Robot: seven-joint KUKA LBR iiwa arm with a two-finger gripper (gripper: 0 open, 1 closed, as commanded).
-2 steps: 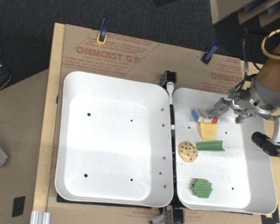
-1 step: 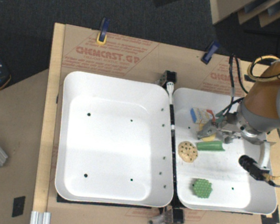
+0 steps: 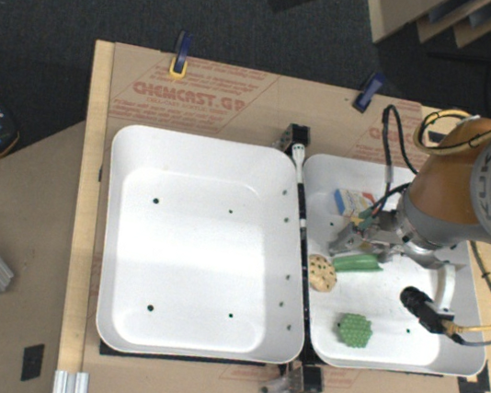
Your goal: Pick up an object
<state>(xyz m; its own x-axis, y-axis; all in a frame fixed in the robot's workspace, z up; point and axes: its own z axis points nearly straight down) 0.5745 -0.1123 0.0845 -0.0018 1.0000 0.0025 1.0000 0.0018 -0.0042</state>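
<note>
The green stick-shaped object [image 3: 357,264] lies in the right bin [image 3: 406,353], near its left wall, and you are at the grasp step. The gripper [image 3: 356,240] is down right over it, but whether its fingers are spread or closed you cannot tell. Next you need a firm close, then a straight lift. A speckled cookie-like piece [image 3: 321,272] sits just beside. The arm [image 3: 471,187] reaches in from the right, wrist bent down.

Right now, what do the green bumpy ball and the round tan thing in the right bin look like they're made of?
The green ball looks like soft rubber or plastic, matte, its surface covered in small knobs. The tan disc looks like a speckled cookie, probably a plastic or foam toy; its dull finish leaves that open.
</note>
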